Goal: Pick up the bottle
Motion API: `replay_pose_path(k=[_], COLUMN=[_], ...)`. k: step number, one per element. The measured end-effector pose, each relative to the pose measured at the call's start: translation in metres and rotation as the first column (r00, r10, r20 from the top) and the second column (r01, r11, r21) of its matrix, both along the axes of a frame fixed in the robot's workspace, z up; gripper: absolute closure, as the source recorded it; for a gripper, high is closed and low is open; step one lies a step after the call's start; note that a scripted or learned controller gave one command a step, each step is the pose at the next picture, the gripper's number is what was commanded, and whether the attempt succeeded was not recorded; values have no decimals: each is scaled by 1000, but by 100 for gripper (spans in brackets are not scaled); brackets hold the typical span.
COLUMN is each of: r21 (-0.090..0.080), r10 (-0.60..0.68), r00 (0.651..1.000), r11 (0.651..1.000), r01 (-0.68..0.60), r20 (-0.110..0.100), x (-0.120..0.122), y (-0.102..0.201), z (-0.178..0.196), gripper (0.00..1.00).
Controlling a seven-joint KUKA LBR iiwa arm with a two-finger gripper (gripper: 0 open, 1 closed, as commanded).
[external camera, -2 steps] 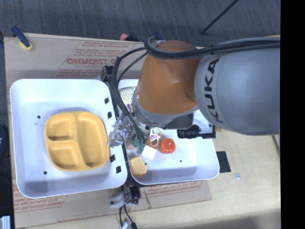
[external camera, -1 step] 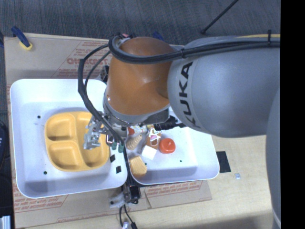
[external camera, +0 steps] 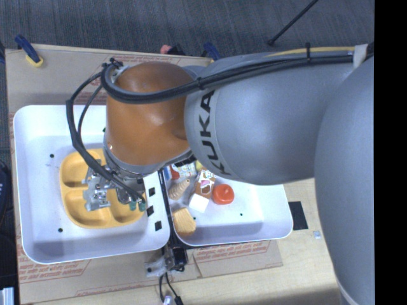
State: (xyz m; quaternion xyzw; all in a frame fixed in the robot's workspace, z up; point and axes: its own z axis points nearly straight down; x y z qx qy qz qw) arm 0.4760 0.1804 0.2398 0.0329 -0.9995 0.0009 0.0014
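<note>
Bottle (external camera: 205, 184) with orange cap lies in right bin (external camera: 267, 224) among clutter. Gripper (external camera: 102, 192) hangs over yellow tray (external camera: 73, 176) in left bin (external camera: 32, 170); grip state unclear.

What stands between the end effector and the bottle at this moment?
The end effector hangs over the yellow tray in the left bin. The bottle, with its orange cap, lies in the right bin. Between them stand the two bin walls and small items beside the bottle.
</note>
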Motion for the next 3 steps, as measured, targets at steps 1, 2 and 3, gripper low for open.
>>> replay_pose_path(k=[1,2,3], r21=[0,1,0], r10=[-56,-152,-149], r00=[998,988,989], r11=[998,988,989], r01=[56,152,149], r20=[1,3,3], x=[3,7,8], y=[-24,38,38], z=[-44,-31,-21], gripper=[100,100,100])
